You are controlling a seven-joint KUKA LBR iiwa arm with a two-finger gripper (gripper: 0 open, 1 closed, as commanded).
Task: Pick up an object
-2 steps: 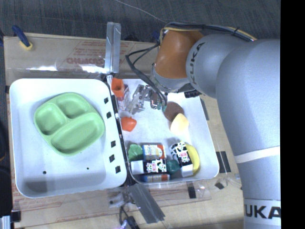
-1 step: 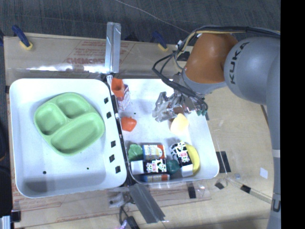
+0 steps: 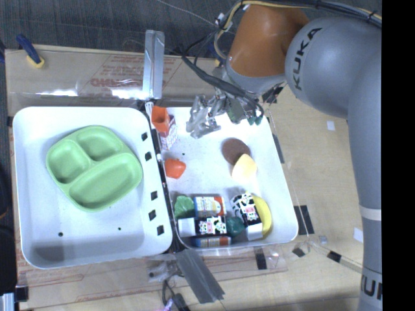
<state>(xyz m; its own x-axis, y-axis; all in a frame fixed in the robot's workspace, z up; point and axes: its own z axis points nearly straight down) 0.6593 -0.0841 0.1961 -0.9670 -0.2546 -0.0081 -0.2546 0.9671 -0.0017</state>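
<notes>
Your gripper [image 3: 202,120] hangs over the far end of the right bin [image 3: 280,173], close to that bin's far rim and just right of the divider between the two bins. You cannot tell how it is set; nothing shows between its metal parts.

Below it you have a patch of bare white floor. That patch is bordered by an orange carton [image 3: 162,123] against the divider, an orange lump [image 3: 174,168] nearer you, and a brown round piece [image 3: 235,149] touching a pale yellow one [image 3: 244,168] toward the right wall.

The near end of the right bin is crowded: a green item [image 3: 183,205], small boxes [image 3: 209,206] with cow-patch print, and a banana [image 3: 262,215] lie packed against the near rim, touching each other, so you cannot separate their outlines well.

The left bin [image 3: 26,173] carries a green divided plate [image 3: 94,167] with open floor around it.

The grey arm [image 3: 337,57] covers the surface to the right.
</notes>
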